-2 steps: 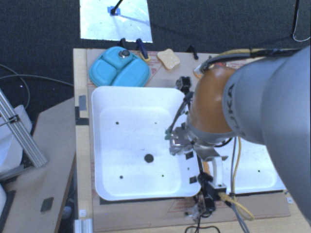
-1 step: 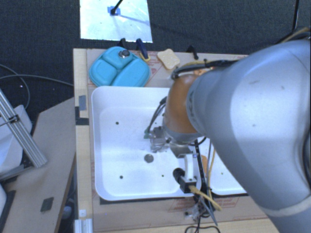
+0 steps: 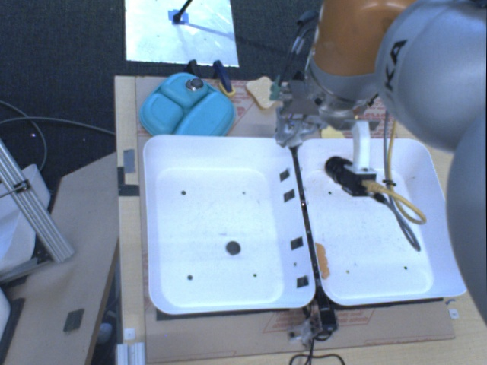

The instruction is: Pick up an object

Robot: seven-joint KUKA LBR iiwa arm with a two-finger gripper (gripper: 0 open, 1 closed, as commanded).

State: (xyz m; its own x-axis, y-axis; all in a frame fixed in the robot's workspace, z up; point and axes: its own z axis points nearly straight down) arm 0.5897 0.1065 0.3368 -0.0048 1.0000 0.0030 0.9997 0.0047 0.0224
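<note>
Surface [image 3: 129,226] carries two white bins; dark carpet [image 3: 61,44] beyond. Orange-brown object [image 3: 322,260] in right bin [image 3: 426,196], beside divider. Tool [image 3: 293,131] above divider's far end; grip state unclear. Blue tray [image 3: 186,109] behind left bin [image 3: 163,166].

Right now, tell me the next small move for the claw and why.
Probably shift the claw toward the small orange piece lying in the right bin near the divider. The claw sits over the far end of the seam between the bins, with nothing seen under it, and that piece is the nearest loose thing.
</note>
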